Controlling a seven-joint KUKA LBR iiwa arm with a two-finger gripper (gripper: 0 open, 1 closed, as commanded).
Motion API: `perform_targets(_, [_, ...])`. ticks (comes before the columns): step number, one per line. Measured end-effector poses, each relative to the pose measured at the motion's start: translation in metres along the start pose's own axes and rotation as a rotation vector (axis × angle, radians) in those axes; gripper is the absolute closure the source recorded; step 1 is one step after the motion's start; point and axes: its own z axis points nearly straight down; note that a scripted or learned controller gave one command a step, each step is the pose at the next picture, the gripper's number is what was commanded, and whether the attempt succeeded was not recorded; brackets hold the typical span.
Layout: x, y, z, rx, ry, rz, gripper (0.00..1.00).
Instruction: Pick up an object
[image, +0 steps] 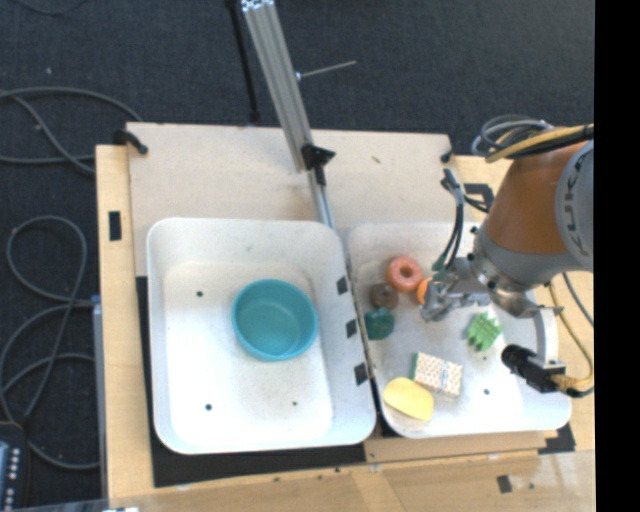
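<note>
Camera view: gripper (437, 303) low in right bin (520, 405), toward bin's middle, just right of pink ring (405, 273); small orange piece (424, 290) touching or just beside it. Cannot tell whether anything is held or how gripper is set. Likely target: pink ring, near bin's far-left corner. Ring small, round, open centre, probably soft. Advice: centre over ring, straddle its rim, avoid brown lump (383, 296) and teal block (379, 324) by left wall, lift straight.
</note>
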Motion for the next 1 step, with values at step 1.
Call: perform_targets(1, [0.0605,0.0097,-0.0067,-0.001,0.002,-0.003,1.00])
